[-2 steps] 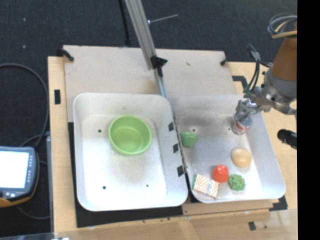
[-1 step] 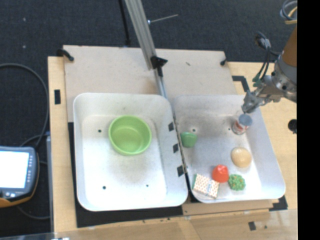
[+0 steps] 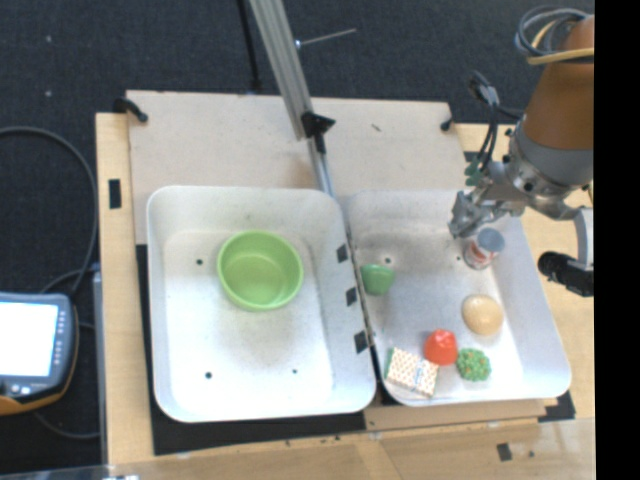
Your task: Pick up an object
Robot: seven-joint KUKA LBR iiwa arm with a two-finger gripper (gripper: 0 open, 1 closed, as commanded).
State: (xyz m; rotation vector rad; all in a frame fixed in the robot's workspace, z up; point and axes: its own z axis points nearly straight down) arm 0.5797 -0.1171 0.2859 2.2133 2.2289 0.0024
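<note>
Red and silver, a small can-like object (image 3: 482, 249) lies in the right bin (image 3: 520, 298) near its far right edge, and the hand (image 3: 468, 222) sits just beside it, low over the bin floor and touching or nearly touching its upper left side. Whether the hand is spread or closed cannot be told from this angle, and nothing can be seen caught in it. The grey arm (image 3: 555, 118) with its orange band comes in from the right edge of the counter (image 3: 290, 128).

Nearer the front of the same bin lie a pale yellow egg-shaped piece (image 3: 482, 314), then a red tomato-like piece (image 3: 440, 347), a bumpy green piece (image 3: 474, 365) just beside it, and a patterned little box (image 3: 411, 372) at the bin's front left corner. A small green cup-like piece (image 3: 378, 278) rests against the bin's left wall.

The left bin (image 3: 180, 368) holds a light green bowl (image 3: 260, 269), upright, toward its far middle. A metal pole (image 3: 285, 58) slants up from the far edge where the bins meet. A screen device (image 3: 30, 353) sits off the counter's left side.
</note>
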